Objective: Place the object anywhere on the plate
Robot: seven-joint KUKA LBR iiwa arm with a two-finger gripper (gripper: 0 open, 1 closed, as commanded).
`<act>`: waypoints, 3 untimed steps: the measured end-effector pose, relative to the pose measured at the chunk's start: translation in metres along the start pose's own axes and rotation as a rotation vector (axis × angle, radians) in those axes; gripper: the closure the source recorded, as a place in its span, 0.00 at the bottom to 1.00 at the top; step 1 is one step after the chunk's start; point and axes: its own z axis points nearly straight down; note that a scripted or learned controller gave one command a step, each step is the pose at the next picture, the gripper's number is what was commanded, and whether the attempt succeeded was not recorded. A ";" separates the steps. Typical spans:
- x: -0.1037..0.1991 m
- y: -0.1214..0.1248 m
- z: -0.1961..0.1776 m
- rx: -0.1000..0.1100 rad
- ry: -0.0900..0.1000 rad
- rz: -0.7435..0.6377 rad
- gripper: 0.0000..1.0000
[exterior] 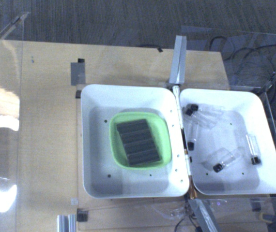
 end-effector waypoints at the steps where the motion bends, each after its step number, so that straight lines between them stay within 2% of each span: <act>1: -0.003 0.004 0.000 0.000 0.000 0.129 0.00; 2: -0.003 0.004 0.000 -0.001 -0.001 0.259 0.00; 3: 0.037 0.033 0.000 -0.002 -0.002 0.344 0.00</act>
